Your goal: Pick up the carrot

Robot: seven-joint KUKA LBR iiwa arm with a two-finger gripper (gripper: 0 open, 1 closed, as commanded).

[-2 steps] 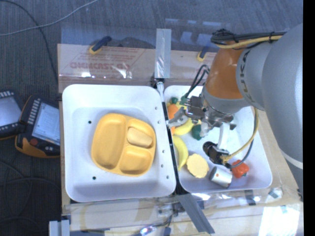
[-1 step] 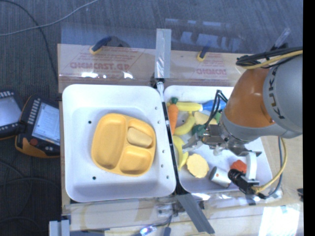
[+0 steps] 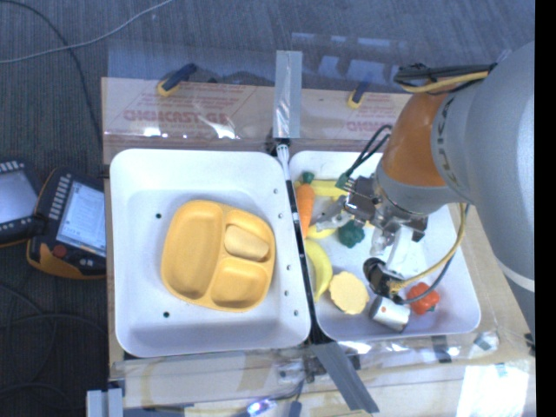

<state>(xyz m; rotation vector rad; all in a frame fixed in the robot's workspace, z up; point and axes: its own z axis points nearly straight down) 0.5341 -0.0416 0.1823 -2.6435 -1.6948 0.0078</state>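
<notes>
**M:** Grey carpet [image 3: 261, 24] is showing all round the bench, and both white bins are sitting side by side on it. Where's the carrot lying?

**R:** Carrot [image 3: 304, 208] is lying in the right bin [image 3: 462, 320], tight along the wall it shares with the left bin [image 3: 130, 224]. Its green top is pointing to the far side and its tip toward the camera, so the long axis is running parallel to that divider.

**M:** And the gripper?

**R:** Gripper [image 3: 358, 205] is hanging over the same bin, just beside the carrot on the arm's side, roughly level with its middle. Jaw state: I'm not able to tell, too small and cluttered at this angle. I'm reading the grasp as not yet made.

**M:** Clutter?

**R:** Banana [image 3: 320, 268] is lying just past the carrot's tip. A green toy [image 3: 350, 234] is sitting just beside the gripper on the camera side, with a round yellow slice [image 3: 348, 294] nearer still. A yellow divided plate [image 3: 217, 254] is sitting in the left bin, out of the way.

**M:** What's the move hinging on?

**R:** I'm guessing a short shift toward the divider, closing across the carrot's width, not along it. The wall is crowding one side, so a slip or a banana grab is looking like the main risk.
</notes>
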